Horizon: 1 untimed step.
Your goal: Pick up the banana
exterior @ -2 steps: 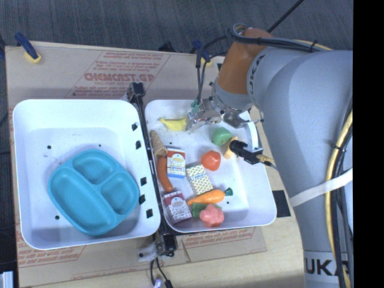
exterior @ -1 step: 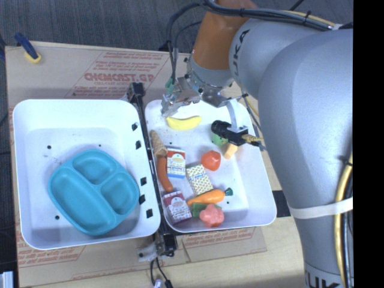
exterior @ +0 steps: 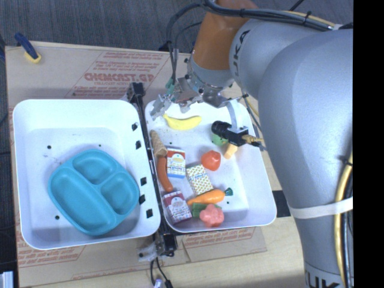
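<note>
Arm: the grey arm [exterior: 300,101] reaches in from the right, with its orange band [exterior: 219,38] over the far end of the right bin.
Gripper: the gripper [exterior: 174,102] hangs at the far left of the right bin, just above the banana and close to it.
Grip: I cannot tell whether it is released or clenched; nothing shows in its hold.
Banana: the banana [exterior: 183,122] lies on the floor of the right bin [exterior: 264,206], near the far wall, curved ends pointing up.
Nearer items: a sausage [exterior: 161,161] lies along the left wall; beside it are a small carton [exterior: 176,164], a checked packet [exterior: 197,179] and a tomato [exterior: 210,159].
Front items: a carrot [exterior: 207,197], a red box [exterior: 176,207] and a pink lump [exterior: 211,216] sit close together.
Left bin: the left bin [exterior: 24,161] holds a blue tray [exterior: 93,191] with three compartments.
Base: both bins rest on printed cardboard [exterior: 114,74].
</note>
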### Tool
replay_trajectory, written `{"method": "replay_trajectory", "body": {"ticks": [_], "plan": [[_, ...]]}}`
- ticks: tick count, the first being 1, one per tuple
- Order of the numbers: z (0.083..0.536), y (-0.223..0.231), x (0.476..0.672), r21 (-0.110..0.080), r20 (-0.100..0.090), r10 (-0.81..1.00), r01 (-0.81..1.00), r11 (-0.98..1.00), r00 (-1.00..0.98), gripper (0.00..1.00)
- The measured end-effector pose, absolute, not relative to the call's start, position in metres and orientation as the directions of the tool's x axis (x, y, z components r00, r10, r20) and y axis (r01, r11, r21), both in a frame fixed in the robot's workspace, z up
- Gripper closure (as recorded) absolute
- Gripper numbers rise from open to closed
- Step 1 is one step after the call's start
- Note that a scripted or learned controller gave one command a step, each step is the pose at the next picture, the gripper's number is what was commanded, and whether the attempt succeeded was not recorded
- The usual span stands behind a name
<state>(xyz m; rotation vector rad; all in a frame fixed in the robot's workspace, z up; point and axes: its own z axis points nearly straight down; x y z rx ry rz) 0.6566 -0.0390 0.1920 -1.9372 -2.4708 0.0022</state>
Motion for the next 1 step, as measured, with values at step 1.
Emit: {"method": "replay_trajectory", "body": {"ticks": [1], "plan": [[0.1919, -0.0472, 0.6566, -0.001, -0.001, 0.991, 0.991, 0.136, -0.136, 0.00]]}}
